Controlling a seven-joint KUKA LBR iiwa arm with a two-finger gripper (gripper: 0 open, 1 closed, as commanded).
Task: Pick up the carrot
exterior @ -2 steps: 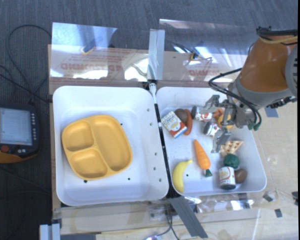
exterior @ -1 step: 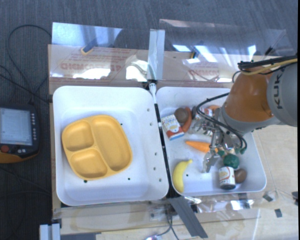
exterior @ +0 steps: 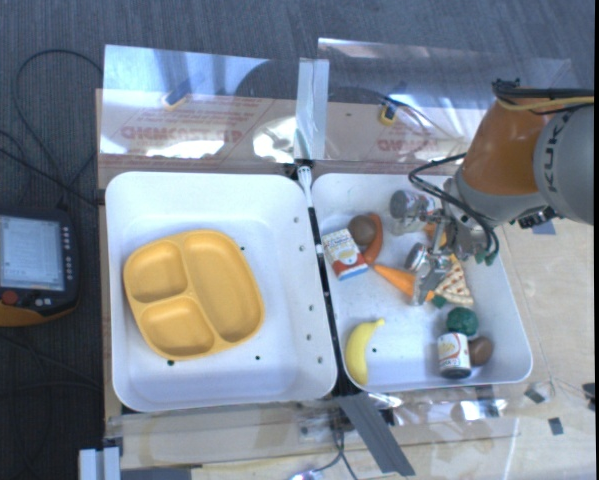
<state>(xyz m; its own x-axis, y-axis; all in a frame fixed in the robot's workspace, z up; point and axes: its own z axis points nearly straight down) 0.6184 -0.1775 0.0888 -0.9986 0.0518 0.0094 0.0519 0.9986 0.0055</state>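
Observation:
The carrot (exterior: 392, 276) is a small orange cone lying in the middle of the right bin (exterior: 499, 298), its thin tip pointing left toward a small carton. My gripper (exterior: 425, 272) hangs low over the carrot's thick right end, and its metal parts cover that end. The grey arm with its orange band (exterior: 501, 150) reaches in from the upper right.
Around the carrot lie a white and red carton (exterior: 342, 251), a brown lump (exterior: 361, 229), a pizza slice (exterior: 458, 288), a green piece (exterior: 462, 320), a can (exterior: 453, 354) and a banana (exterior: 360, 349). A yellow divided plate (exterior: 191, 293) sits in the left bin (exterior: 129, 388).

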